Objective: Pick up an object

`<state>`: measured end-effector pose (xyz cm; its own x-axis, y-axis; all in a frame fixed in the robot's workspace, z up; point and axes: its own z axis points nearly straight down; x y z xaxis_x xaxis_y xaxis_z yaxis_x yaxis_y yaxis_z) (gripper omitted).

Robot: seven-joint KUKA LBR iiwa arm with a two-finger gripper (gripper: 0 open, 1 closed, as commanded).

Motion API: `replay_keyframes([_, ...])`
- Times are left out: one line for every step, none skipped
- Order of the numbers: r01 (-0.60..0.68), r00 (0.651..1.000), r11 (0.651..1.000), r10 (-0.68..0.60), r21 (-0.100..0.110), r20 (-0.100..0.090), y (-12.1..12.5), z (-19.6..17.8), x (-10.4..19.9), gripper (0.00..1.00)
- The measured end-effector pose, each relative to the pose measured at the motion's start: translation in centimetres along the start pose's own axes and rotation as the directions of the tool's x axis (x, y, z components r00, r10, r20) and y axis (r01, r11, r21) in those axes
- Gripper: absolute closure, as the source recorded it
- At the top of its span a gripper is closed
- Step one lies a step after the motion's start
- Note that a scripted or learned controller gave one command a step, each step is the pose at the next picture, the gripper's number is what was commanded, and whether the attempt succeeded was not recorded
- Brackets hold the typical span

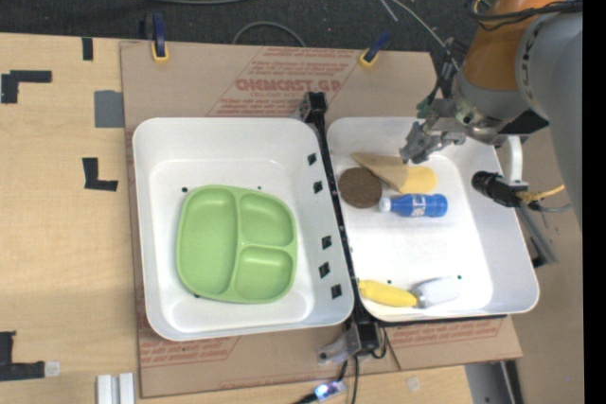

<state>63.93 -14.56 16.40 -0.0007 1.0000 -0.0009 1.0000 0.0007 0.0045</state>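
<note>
My gripper (415, 149) hangs over the back of the right bin (492, 241), just above a yellow wedge-shaped piece (402, 173). Beside that piece lie a brown round disc (360, 187) and a blue and white bottle (416, 204) on its side. Near the bin's front wall rest a yellow banana (387, 295) and a pale grey object (436, 290). The fingers point down and left; nothing shows between them.
The left bin (156, 156) holds a green divided plate (237, 243). A black divider (327, 194) runs between the bins. The arm's grey body and orange band (507, 33) fill the upper right, with a black fitting (494, 186) over the right bin's edge.
</note>
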Motion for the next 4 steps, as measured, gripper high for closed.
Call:
replay_keyframes([0.001,1.000,1.000,-0.001,0.000,0.001,0.2,-5.7,-0.9,1.00])
replay_keyframes([0.001,1.000,1.000,-0.001,0.003,-0.001,0.3,-8.0,-0.8,1.00])
replay_keyframes([0.002,1.000,1.000,-0.002,0.008,-0.001,-2.2,-6.7,3.2,1.00])
replay_keyframes([0.005,1.000,1.000,-0.005,0.007,-0.003,-3.8,-7.2,8.0,1.00])
